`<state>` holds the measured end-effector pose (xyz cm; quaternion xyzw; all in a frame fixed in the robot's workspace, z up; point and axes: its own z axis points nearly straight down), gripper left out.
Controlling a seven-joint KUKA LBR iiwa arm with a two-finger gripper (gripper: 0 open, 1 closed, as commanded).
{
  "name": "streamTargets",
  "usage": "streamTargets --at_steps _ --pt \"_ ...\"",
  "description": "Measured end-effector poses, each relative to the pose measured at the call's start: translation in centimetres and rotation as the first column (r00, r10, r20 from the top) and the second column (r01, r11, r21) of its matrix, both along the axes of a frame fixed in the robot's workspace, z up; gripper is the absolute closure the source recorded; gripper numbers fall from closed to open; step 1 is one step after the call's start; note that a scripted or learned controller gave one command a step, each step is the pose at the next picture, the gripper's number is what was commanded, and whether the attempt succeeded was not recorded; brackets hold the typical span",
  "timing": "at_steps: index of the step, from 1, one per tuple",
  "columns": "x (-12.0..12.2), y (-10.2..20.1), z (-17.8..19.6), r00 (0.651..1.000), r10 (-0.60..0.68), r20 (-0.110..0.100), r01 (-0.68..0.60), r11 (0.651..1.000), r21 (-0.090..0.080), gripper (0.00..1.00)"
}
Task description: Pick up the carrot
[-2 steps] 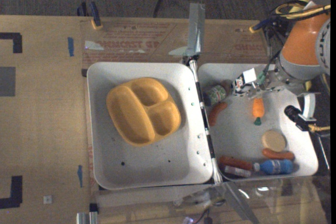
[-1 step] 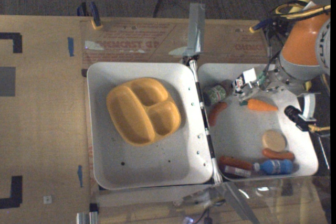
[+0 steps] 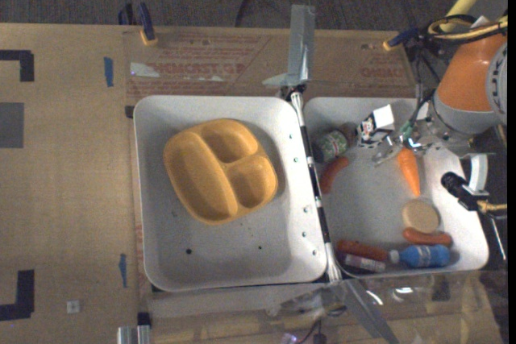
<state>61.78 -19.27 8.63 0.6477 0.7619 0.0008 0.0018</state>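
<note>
The arm [image 3: 476, 84] enters from the right and is cut off by the frame edge, so just its orange band and grey wrist show. The gripper [image 3: 393, 147] hangs over the upper part of the right bin [image 3: 367, 205]; its metal fingers blur into glare and small parts, and whether they are open or closed cannot be told from here. Nothing can be seen between them.

The carrot [image 3: 409, 171] lies in the right bin just below and right of the gripper, pointing down toward a round tan disc [image 3: 422, 216]. Whether the gripper touches its upper end cannot be made out.

A small can [image 3: 331, 143] with a green label rests near the bin's upper left; its print is too small to read. A sausage [image 3: 333, 173] lies just below it. Along the bottom edge sit a red stick [image 3: 362, 250], a blue bottle [image 3: 421, 256] and another sausage [image 3: 427, 237].

The left bin [image 3: 161, 254] holds a yellow divided plate [image 3: 220, 170].

Faded red lettering on the cardboard [image 3: 193, 64] behind the bins appears upside down and is not legible
</note>
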Motion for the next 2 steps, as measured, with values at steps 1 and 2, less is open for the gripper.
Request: streamTargets --at_steps 1,2 --pt "0.1 0.0 1.1 1.000 -0.001 0.006 0.001 1.000 -0.001 1.00" --pt "-3.1 6.8 10.8 1.000 0.021 0.000 -0.021 1.000 0.000 1.00"
